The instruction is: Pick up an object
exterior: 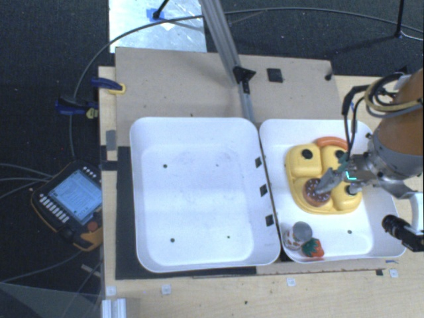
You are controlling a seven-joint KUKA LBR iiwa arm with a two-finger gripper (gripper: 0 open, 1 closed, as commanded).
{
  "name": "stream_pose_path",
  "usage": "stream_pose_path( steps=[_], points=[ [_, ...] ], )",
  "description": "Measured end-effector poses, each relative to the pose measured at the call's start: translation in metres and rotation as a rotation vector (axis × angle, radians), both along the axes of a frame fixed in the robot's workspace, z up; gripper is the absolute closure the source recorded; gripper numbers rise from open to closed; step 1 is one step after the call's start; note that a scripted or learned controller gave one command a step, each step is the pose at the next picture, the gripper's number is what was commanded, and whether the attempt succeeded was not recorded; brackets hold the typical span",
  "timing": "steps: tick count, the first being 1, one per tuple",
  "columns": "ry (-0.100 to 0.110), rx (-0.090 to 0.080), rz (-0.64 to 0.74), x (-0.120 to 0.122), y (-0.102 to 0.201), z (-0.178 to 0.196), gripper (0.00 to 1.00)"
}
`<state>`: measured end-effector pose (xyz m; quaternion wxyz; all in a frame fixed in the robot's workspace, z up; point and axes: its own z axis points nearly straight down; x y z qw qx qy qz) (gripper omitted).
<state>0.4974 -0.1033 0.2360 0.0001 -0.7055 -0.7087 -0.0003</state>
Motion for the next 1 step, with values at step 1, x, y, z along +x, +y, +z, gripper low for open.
stream_pose_path(
  steps=[1],
  points=[
    [-0.002,0.0,0.0,0.0004,0.0,0.0006,0.0]
  ],
)
